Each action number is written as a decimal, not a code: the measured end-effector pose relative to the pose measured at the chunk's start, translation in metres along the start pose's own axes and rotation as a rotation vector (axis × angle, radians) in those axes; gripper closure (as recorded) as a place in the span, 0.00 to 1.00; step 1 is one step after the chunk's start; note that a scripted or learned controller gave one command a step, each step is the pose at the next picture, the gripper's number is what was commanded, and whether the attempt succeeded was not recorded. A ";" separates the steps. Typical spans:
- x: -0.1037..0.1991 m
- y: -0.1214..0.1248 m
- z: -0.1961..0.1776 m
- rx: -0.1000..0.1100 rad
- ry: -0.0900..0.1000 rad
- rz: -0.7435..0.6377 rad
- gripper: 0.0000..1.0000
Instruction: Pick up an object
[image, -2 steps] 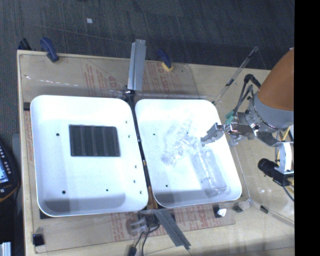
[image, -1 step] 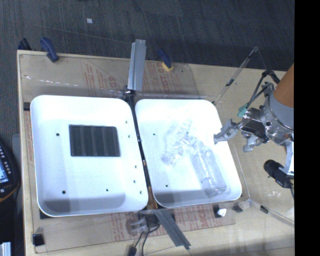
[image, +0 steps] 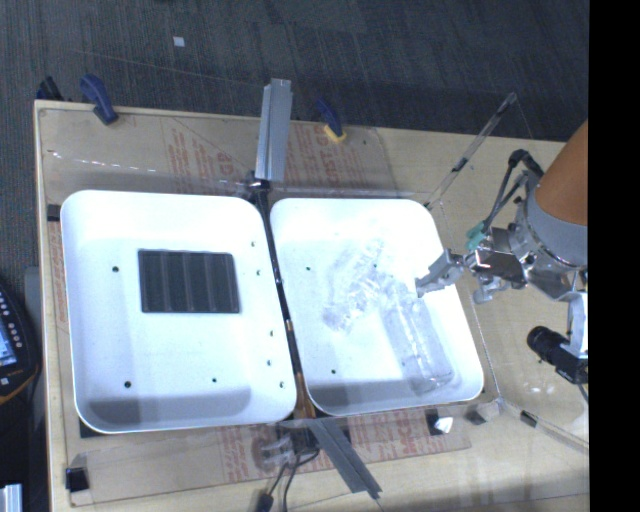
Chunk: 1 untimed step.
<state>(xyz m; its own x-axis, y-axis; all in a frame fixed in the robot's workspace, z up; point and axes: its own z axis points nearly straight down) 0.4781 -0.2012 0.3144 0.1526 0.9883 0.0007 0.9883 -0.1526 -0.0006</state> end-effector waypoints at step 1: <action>-0.004 0.002 -0.020 0.000 -0.001 -0.015 0.00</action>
<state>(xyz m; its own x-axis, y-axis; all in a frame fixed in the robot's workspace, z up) 0.4795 -0.2050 0.3340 0.1374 0.9905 -0.0004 0.9905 -0.1374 -0.0008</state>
